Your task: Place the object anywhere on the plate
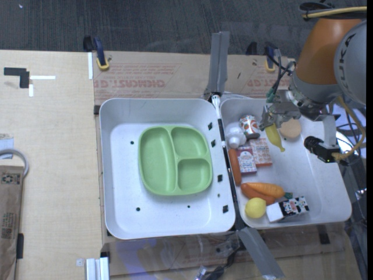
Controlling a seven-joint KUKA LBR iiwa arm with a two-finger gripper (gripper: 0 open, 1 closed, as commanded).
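Sitting in the left bin (pixel 116 174), the green plate (pixel 175 159) has 3 smooth moulded compartments, 1 long and 2 smaller, all bare. It looks like hard matte plastic with rounded corners. The right bin (pixel 326 197) holds a clutter: a white ball (pixel 235 137), a small printed can (pixel 248 123), a flat red and white packet (pixel 250 158), an orange carrot (pixel 262 189), a yellow lemon (pixel 255 207) and a black and white carton (pixel 288 207). Further right, the gripper (pixel 275 120) hangs over the bin's far end, and a yellow banana (pixel 274 137) shows directly under its tip, long axis slanting down and to the right, with a tan round object (pixel 290 129) just beside it. Whether the tool is closed on the banana I cannot tell; the wrist hides the contact. Judged from this, the plate lies well to the left of the gripper, across the wall between the 2 bins, so the coming carry must run leftward.
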